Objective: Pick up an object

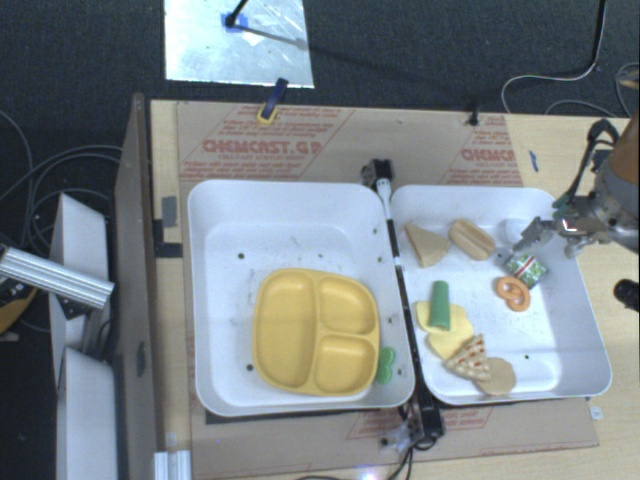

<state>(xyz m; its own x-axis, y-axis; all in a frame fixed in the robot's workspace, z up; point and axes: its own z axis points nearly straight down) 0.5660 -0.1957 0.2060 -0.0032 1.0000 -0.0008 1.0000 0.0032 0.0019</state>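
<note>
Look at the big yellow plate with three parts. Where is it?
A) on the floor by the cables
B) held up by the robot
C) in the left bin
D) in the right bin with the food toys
C: the yellow plate lies flat in the left bin, while the gripper is over the right bin.

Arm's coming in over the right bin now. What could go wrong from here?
The gripper sits near the bin's far right, where the green packet and pretzel lie almost touching; it may pinch both or knock one aside. Both lie flat and small, so the grasp may slip.
</note>
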